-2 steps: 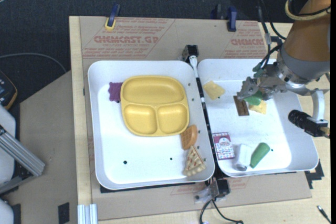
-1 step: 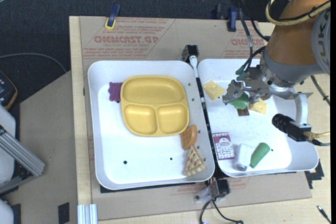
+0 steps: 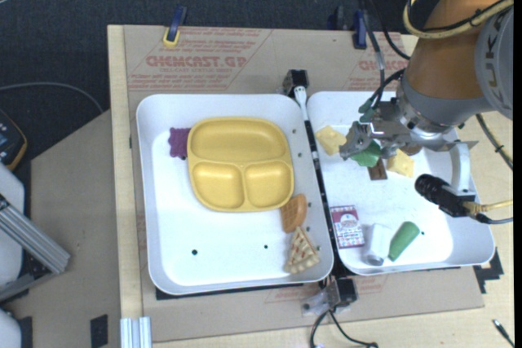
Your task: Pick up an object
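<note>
I see the gripper (image 3: 369, 152) low over the right bin (image 3: 465, 244), clamped on a small green object (image 3: 366, 151); yellow pieces (image 3: 329, 139) crowd it. "CHEMCAST GP" reads on the brown board (image 3: 196, 59) at upper left.

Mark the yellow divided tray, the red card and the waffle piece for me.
yellow divided tray (image 3: 240, 141), camera view: middle of its large upper compartment.
red card (image 3: 347, 226), camera view: centre of its face, in the right bin.
waffle piece (image 3: 302, 250), camera view: middle of its gridded surface, in the left bin.

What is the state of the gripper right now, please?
Gripper: low over the right bin, by a green object; open or shut cannot be told.
</note>
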Tool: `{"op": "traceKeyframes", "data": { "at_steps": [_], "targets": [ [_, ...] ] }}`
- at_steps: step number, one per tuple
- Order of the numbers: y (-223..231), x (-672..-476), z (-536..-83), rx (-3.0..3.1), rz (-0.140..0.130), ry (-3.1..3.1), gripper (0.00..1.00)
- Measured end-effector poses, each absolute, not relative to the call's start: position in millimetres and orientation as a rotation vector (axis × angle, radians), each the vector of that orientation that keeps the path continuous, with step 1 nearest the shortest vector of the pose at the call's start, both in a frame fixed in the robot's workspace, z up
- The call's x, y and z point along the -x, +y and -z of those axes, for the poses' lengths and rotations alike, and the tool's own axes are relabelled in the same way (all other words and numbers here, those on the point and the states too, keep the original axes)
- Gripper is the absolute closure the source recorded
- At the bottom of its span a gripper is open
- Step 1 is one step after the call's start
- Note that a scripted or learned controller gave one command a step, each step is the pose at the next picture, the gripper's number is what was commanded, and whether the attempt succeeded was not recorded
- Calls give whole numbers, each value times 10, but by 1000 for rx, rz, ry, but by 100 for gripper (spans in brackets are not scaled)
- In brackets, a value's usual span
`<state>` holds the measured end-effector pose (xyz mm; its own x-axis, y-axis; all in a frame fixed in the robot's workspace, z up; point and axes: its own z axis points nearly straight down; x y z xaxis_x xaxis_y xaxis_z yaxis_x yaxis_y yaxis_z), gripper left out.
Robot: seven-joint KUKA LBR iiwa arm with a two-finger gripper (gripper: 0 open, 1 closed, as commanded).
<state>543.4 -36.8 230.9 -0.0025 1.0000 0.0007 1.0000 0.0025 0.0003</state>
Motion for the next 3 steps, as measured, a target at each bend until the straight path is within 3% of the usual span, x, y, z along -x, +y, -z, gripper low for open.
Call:
{"op": "traceKeyframes", "data": {
  "at_steps": [2,3],
  "targets": [
    [-273,-5455,-2156,2219,-2,-2221,100],
    [-286,-5320,-2266,2221,-1,-2218,100]
  ]
}}
